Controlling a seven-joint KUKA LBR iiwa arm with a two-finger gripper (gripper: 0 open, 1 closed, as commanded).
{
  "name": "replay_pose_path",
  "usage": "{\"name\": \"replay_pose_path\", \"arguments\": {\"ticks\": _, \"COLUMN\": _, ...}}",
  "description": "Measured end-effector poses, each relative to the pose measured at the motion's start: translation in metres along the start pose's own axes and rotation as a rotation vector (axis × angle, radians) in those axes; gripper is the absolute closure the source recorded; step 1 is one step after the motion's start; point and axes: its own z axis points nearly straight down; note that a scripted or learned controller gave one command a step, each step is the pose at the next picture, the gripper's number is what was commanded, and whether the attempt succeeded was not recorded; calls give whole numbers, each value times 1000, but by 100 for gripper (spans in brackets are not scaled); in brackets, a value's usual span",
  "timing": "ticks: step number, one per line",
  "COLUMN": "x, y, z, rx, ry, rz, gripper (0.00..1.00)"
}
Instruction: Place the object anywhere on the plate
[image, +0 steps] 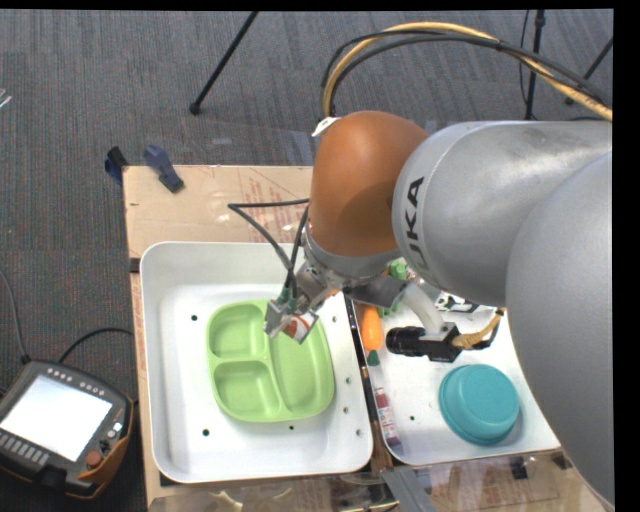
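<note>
Red-and-white small object (296, 325) sits pinched at the tips of the hand (288, 320), which is clenched on it just over the upper right corner of the light green, three-compartment plastic plate (265, 385). That plate lies in the left white bin (170, 400). The right white bin (420, 445) holds an orange carrot-shaped piece (371, 330) by its left wall, a slim marker (386, 415) below it, and a teal round bowl (480, 402) at lower right.
</note>
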Motion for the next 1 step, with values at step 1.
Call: {"name": "replay_pose_path", "arguments": {"ticks": 1, "x": 1, "y": 0, "z": 1, "rx": 2, "ry": 0, "rz": -1, "gripper": 0}}
